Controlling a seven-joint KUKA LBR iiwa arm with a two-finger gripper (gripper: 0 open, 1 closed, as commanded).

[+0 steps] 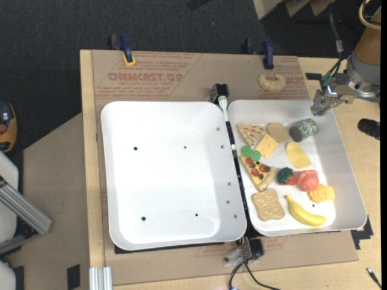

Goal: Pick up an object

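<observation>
Dark carpet surrounds a cardboard-topped bench (181, 71) whose sheet is pinned down by blue clamps (127, 47) along its upper edge, presumably so that it cannot slide. Two shallow white bins sit side by side on it: the left bin (121, 125) at centre frame and the right bin (344, 180), where all the toy food is gathered — within easy reach of the arm entering at upper right. The gripper (320, 104) hangs over that bin's upper right corner; whether its claw is wide or narrow I cannot tell. Nearest to it, just below and left, lies a small grey-green cylinder (303, 128), tipped on its side, a likely candidate. Further down the frame are pizza slices (251, 132), a cracker (268, 204) and a banana (305, 213).
</observation>
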